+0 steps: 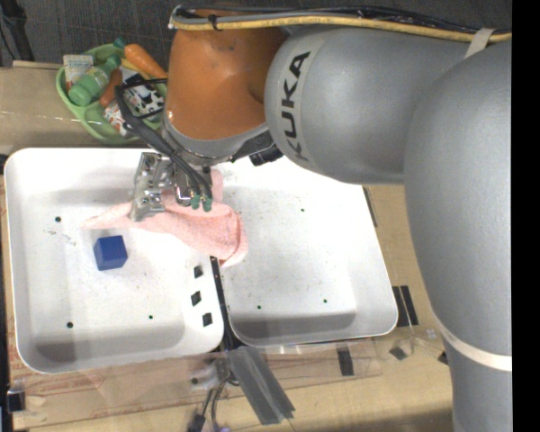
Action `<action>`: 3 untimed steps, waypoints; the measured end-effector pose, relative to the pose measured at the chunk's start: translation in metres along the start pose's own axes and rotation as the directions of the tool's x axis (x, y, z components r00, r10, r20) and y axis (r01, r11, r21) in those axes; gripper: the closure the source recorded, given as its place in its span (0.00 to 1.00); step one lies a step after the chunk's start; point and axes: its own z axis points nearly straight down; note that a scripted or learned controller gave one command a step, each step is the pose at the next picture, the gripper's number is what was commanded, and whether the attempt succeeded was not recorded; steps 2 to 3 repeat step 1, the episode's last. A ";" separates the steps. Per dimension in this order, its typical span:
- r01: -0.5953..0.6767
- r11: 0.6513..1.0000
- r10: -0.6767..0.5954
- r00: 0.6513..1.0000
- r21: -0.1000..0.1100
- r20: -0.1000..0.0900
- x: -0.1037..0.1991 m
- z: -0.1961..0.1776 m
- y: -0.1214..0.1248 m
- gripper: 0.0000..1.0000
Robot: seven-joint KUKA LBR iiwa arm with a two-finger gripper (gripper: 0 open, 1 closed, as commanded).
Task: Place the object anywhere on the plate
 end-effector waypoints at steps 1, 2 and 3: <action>0.000 1.000 0.000 1.000 0.000 0.001 0.000 0.000 0.000 0.00; 0.000 1.000 0.000 1.000 0.000 0.001 0.000 0.000 0.000 0.00; 0.000 1.000 0.000 1.000 0.000 0.001 0.000 0.000 0.000 0.00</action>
